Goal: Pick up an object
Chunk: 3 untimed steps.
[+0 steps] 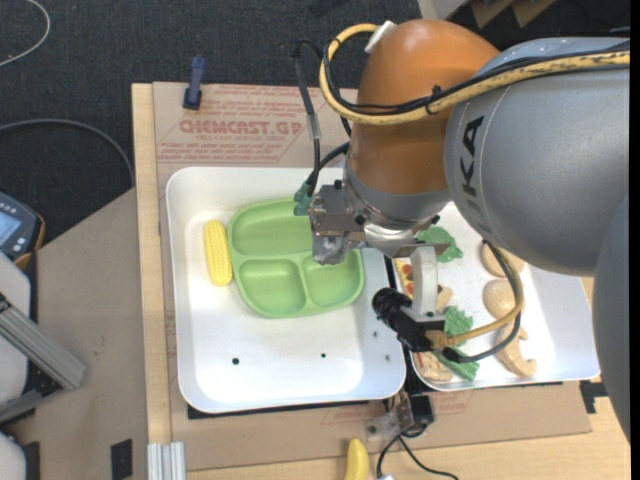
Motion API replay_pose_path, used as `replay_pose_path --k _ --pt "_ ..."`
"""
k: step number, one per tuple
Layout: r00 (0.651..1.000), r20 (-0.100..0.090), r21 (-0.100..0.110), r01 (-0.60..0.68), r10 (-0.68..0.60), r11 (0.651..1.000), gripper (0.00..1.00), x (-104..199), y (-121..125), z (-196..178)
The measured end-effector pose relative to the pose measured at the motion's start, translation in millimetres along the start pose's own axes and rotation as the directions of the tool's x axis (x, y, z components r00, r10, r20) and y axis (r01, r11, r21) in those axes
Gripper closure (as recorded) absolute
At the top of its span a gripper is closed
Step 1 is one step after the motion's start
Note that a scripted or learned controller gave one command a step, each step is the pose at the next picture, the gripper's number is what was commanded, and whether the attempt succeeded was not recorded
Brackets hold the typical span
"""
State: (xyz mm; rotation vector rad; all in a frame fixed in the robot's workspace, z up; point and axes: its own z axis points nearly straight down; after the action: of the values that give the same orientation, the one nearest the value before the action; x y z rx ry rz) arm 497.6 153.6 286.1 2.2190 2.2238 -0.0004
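Two shallow white bins (200,268) sit on a brown printed board over dark carpet. The gripper (328,243) hangs above a green divided plastic plate (270,258) — a yellow toy corn cob (216,252) lies beside it.

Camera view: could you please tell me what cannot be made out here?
- Gripper: open or shut unclear, its own body hides it.
- Right bin: much of it and its toy food lies under the arm.
- Green plate: right side covered by the gripper.
- Yellow thing: cut by the bottom edge.
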Motion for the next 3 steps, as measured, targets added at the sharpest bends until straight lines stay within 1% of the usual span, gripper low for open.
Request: replay_pose_path --k 1,2,3 --pt "1.000 -0.005 -0.019 -0.003 0.003 1.000 1.00 -52 -18 -204" --pt "1.000 0.002 0.009 -0.002 0.002 1.000 1.00 -34 -19 -100" --pt "1.000 0.002 0.011 -0.008 0.008 1.000 1.00 -87 -20 32"
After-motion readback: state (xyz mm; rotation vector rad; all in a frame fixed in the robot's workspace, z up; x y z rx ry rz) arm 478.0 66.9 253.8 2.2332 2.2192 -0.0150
